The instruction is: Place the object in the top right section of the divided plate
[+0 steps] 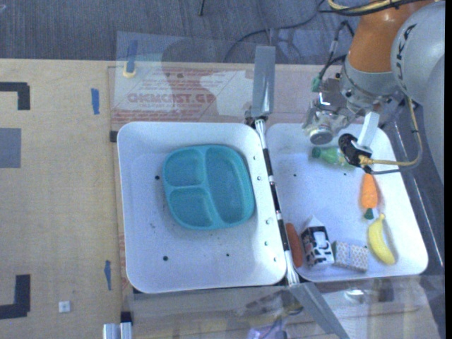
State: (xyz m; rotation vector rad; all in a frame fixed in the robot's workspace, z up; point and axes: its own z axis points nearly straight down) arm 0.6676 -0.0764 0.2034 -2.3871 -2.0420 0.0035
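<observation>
Wooden tabletop carries two white bins; over the right bin's far corner the bent grey-orange arm hangs its tool, grip state unclear, above a green object. Smooth teal divided plate sits in the left bin

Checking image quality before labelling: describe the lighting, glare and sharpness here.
Camera view: lighting is even and soft, with faint shadows inside the left bin; a clear sheet at the bench's far edge throws pale reflections; the blue plate, carrot and banana look fairly sharp; the hand looks slightly blurred.
</observation>
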